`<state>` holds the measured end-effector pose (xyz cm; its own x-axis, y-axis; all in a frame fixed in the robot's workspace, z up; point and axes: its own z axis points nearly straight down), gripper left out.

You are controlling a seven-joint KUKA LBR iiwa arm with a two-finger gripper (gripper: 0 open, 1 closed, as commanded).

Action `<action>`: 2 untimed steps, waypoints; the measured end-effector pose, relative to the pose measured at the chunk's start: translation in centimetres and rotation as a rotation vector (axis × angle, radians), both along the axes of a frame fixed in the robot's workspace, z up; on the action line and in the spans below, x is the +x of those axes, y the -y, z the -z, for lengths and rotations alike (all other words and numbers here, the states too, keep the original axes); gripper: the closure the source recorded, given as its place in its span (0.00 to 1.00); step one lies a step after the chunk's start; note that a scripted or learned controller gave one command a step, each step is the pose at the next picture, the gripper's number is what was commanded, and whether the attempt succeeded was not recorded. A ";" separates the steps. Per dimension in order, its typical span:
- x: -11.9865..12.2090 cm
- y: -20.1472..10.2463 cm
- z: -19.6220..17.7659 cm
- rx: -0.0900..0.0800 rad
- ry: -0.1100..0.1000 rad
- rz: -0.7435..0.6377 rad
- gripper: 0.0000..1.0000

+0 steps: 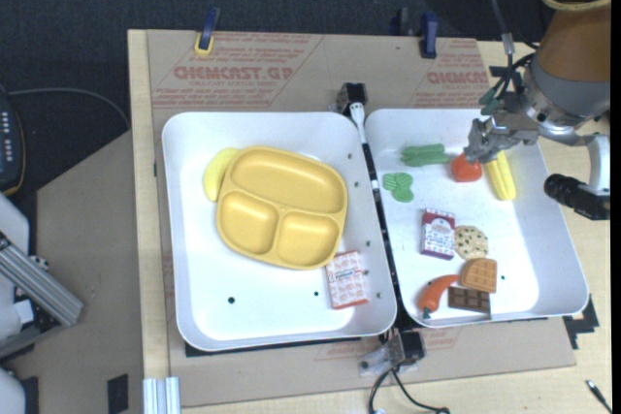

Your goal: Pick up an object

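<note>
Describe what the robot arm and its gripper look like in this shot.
The arm is a rounded grey body with a broad orange band above the wrist. Thin cables, some green, run along the wrist. The gripper is a small grey metal assembly, and a black cylindrical part sticks out beside it at the right.

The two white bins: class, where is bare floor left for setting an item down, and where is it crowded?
Left bin: bare strips along its left wall and in front of the yellow tray, beside the small packet. Right bin: bare along the right wall below the corn. Crowded: its middle and near end, and around the gripper by the tomato.
</note>
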<state>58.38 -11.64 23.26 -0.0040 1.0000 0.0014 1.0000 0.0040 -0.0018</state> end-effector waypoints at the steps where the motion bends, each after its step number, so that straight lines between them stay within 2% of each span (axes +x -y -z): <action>1: 0.3 -5.0 -0.6 0.000 0.003 -0.001 1.00; 2: -0.1 -11.1 1.1 0.001 -0.001 -0.002 1.00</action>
<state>58.28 -0.53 22.20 -0.0060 1.0000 0.0022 1.0000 0.0060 -0.0032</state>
